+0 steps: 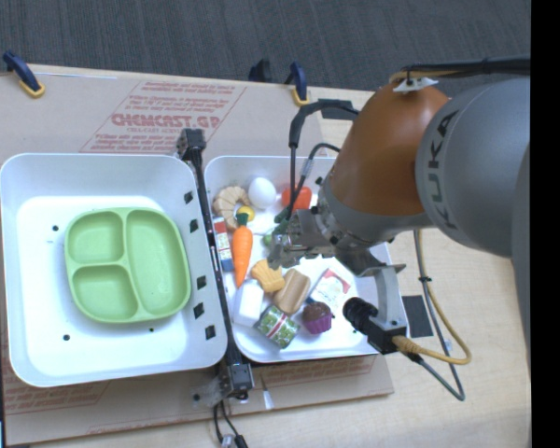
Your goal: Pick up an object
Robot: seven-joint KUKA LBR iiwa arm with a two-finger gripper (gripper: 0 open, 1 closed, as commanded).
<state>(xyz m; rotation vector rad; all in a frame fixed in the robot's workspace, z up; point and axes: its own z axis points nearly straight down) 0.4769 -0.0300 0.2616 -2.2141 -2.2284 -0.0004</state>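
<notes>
The setting is a robotics laboratory test bench: a cardboard-covered bench point(168, 110) clamped at its edge, two white bins point(19, 278), an industrial arm point(420, 157), grey carpet floor point(168, 17).

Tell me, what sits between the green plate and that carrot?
In the camera view, the adjoining walls of the two white bins, joined by black clips, separate the green plate from the carrot. A small red-and-white item lies beside the carrot too.

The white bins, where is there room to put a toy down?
Plenty of room in the left bin: bare white floor rings the green divided plate, whose three compartments are bare too. The right bin is crowded: carrot, egg, can and other toys packed together under the arm.
</notes>
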